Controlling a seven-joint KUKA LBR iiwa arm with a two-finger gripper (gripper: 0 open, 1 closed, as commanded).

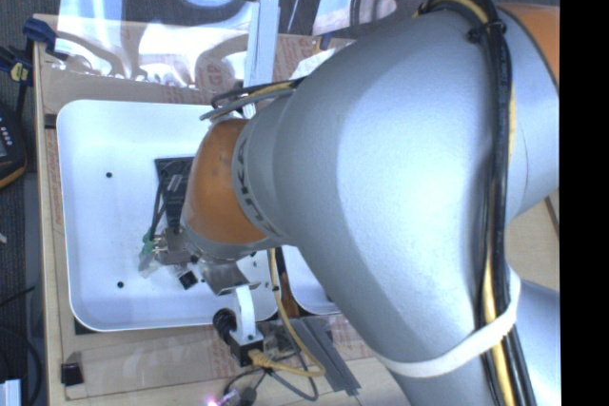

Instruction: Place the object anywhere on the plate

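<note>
Arm reaches over left bin, end effector low inside, prob. hidden — grip state can't tell

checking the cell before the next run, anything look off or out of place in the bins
Nothing looks spilled or broken. The grey arm with its orange band reaches low into the left shallow white bin and covers much of it. The gripper sits near the bin floor. The plate cannot be made out.
</note>
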